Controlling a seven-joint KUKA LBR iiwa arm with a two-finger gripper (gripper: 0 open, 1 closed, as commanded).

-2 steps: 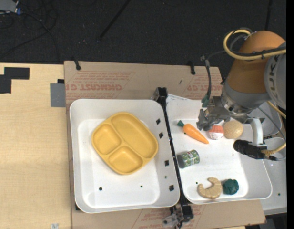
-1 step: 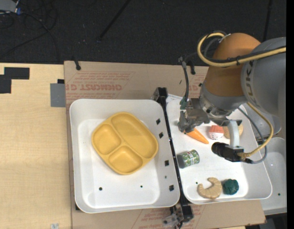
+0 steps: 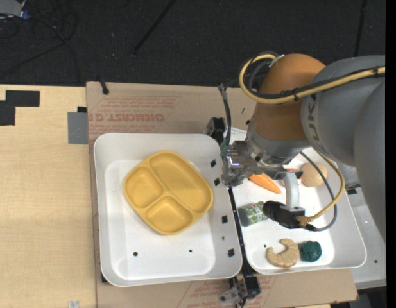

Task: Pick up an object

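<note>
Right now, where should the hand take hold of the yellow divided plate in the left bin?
Probably the yellow divided plate is best gripped by its raised outer rim, from above at the corner toward the arm. It lies flat and wide in the left bin, so only an edge fits between fingers.

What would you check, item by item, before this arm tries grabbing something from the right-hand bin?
1. Objects present in right bin: ok; carrot, green can, croissant, dark green ball.
2. Arm over right bin: ok.
3. Gripper finger state: cannot tell.
4. Anything already held: cannot tell.
5. Carrot unobstructed: not ok; the arm partly covers it.
6. Yellow divided plate out of the way: ok, in left bin.
</note>
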